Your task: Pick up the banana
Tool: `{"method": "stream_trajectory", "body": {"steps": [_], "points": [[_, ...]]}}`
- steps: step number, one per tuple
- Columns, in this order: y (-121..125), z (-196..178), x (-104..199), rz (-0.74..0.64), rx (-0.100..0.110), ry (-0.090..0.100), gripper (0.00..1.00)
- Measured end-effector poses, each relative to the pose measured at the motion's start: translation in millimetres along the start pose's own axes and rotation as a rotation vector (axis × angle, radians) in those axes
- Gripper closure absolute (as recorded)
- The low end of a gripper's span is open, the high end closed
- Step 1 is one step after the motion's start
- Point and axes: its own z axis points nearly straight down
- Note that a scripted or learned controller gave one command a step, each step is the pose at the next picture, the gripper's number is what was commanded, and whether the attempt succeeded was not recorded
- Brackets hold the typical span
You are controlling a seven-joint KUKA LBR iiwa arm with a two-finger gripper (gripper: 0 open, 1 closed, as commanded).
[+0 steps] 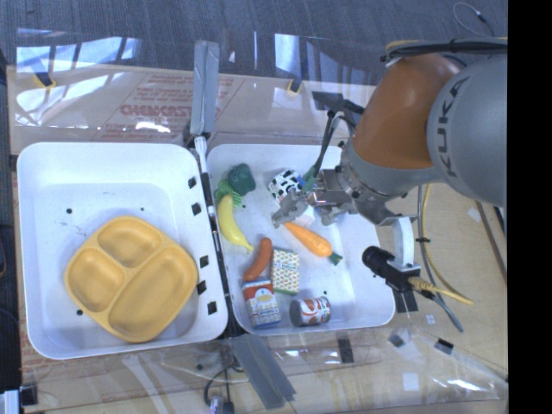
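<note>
We are hovering over the right bin, reaching toward the banana, nothing picked yet.

Our gripper (pixel 291 210) is hanging above the carrot (pixel 309 240), beside the cow toy (pixel 284 184); we are seeing nothing between its fingers, and how wide they are standing we cannot tell. The banana (pixel 231 222) is lying free near the right bin's (pixel 362 313) left wall, just below the broccoli (pixel 237 179), with the sausage (pixel 259 259) near its lower end. We are judging the approach step underway: next we need to shift toward the left wall, line the fingers across the banana, then descend.
</note>
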Motion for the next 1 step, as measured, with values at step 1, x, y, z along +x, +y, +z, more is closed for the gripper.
{"method": "stream_trajectory", "body": {"steps": [1], "points": [[63.5, 61.0, 60.5, -0.086, -0.001, -0.002, 0.0]]}}
